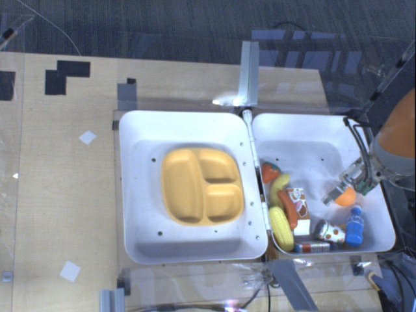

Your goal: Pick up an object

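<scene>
Because the arm point(396, 135) enters at the frame's right edge and is cut off there, its reach is hard to judge, and it could bump the right bin point(305, 132) wall. The gripper point(346, 186) sits over an orange ball point(346, 196) beside a blue bottle point(354, 227). Whether its fingers are spread or closed I cannot tell; a round ball may slip away.

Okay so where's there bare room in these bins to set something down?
Right bin: bare floor across its back half, behind the banana and the claw. Crowded along its front. Left bin: narrow bare margins around the yellow tray.
</scene>
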Action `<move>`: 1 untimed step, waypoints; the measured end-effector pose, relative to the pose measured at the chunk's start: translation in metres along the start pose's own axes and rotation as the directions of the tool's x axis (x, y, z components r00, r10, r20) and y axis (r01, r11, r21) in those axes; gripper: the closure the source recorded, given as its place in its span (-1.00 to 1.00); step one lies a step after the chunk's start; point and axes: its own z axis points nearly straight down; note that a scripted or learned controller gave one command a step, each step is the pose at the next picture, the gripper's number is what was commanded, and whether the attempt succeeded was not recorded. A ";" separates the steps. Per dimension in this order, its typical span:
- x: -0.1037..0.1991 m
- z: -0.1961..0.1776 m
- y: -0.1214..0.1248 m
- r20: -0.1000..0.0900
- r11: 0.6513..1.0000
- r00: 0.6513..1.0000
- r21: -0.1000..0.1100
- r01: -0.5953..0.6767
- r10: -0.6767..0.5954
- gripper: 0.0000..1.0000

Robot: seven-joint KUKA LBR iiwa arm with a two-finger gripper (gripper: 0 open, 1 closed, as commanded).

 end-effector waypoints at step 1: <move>0.015 0.002 -0.019 -0.002 0.981 0.981 0.002 -0.194 0.194 -1.00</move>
